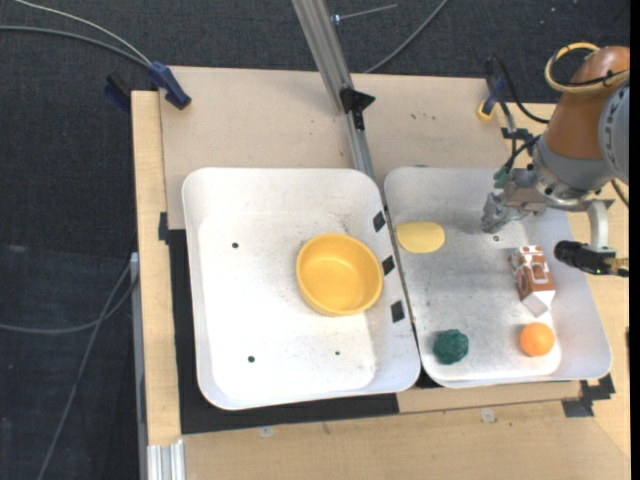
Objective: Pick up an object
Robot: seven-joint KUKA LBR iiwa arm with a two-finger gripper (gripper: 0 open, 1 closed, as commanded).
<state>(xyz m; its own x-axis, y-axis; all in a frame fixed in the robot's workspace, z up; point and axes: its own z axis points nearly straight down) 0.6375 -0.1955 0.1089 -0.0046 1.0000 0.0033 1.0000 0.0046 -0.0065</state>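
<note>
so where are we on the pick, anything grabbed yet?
Nothing lifted so far. The gripper is low in the right bin, with the pale yellow disc to its left in the picture. The carton, orange ball and green object all rest on the bin floor. The grasp and the lift are left.

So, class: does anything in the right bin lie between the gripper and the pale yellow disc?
Nothing visible does. The gripper is over the right bin, with bare bin floor between it and the pale yellow disc. The carton, orange ball and green object lie nearer the camera, off that line.
</note>
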